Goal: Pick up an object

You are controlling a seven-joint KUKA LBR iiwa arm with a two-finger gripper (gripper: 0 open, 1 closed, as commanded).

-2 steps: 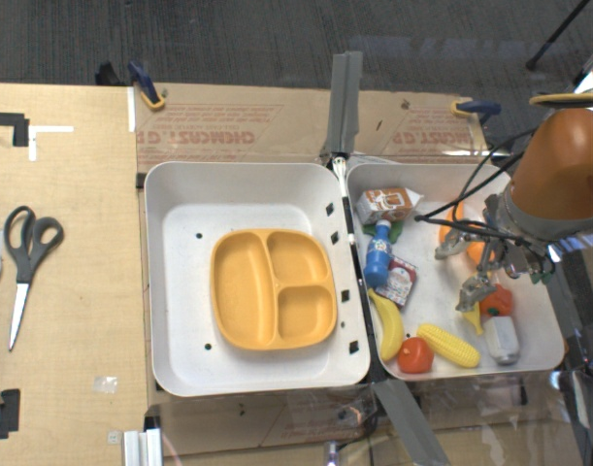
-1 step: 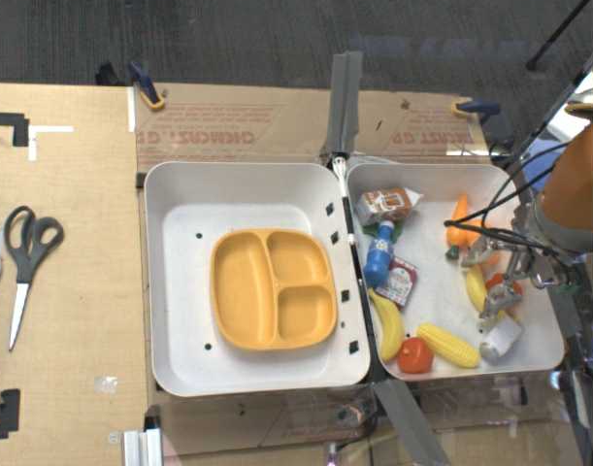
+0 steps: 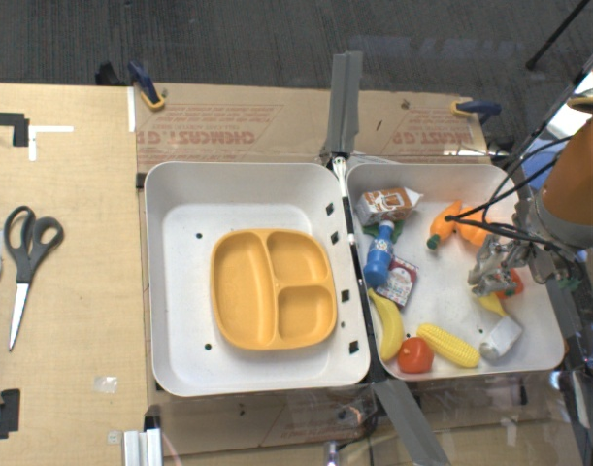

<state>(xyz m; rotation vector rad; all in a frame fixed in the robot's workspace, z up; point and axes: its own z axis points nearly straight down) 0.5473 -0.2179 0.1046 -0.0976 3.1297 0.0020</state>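
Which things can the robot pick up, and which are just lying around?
For the job: gripper, carrot, blue bottle, banana, tomato, corn, all in the right bin.

Lying about: scissors, yellow divided plate in the left bin.

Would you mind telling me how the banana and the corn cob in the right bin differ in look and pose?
The banana is smooth and curved, while the corn cob is straight with a bumpy, kernelled surface. The banana lies against the bin's left wall, running roughly top to bottom in the camera view; the corn cob lies nearer the middle, slanting down to the right. Both are yellow and rest near the tomato in the right bin.
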